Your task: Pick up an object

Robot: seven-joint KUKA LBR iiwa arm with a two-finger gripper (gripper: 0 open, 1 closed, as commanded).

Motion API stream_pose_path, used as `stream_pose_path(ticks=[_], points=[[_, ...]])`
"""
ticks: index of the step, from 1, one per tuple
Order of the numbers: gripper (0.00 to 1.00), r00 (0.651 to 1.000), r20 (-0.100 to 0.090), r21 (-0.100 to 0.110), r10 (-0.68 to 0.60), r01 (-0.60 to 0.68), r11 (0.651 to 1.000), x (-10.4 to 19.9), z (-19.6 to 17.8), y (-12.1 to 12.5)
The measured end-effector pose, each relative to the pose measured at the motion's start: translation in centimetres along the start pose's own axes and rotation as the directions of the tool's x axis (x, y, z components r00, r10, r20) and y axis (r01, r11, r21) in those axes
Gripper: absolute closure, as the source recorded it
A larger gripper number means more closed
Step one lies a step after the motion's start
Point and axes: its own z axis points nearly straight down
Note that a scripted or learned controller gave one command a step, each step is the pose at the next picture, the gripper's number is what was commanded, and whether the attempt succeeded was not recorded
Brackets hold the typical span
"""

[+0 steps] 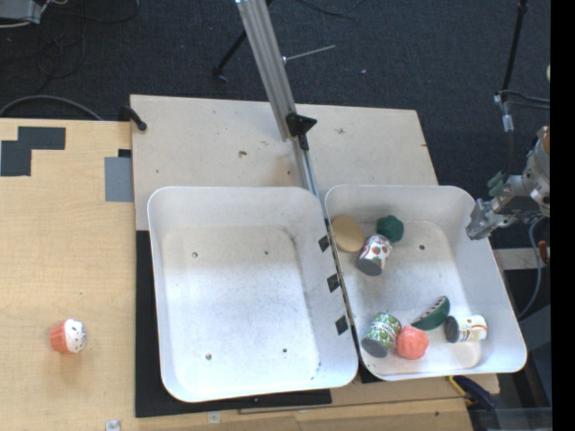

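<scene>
While scanning from far left of the right bin [409,281], noted a red toy [68,337] on the table, then the left bin [234,285] touching its left wall. Inside the right bin, found a tan lump [347,234] crowding a painted cup [374,253], and lower down a patterned ball [382,330] touching a red ball [412,343]. Risked pinching two at once, or a slip. Saw the gripper [481,215] at its right rim, open or closed impossible to tell; could have clipped that rim descending.

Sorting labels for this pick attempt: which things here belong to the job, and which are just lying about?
Job:
end effector, by the right bin's edge
right bin
tan disc
dark green lump
white patterned cup
red ball
green wedge

Lying about:
left bin
orange toy on the wooden table
</scene>
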Motion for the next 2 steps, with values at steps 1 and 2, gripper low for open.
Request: stream_pose_path(ticks=[1,2], points=[[1.0,1.0,-0.005,0.006,-0.004,0.004,1.0,5.6,-0.4,-0.4],[1.0,1.0,-0.005,0.009,-0.003,0.003,1.0,10.9,1.3,-1.1]])
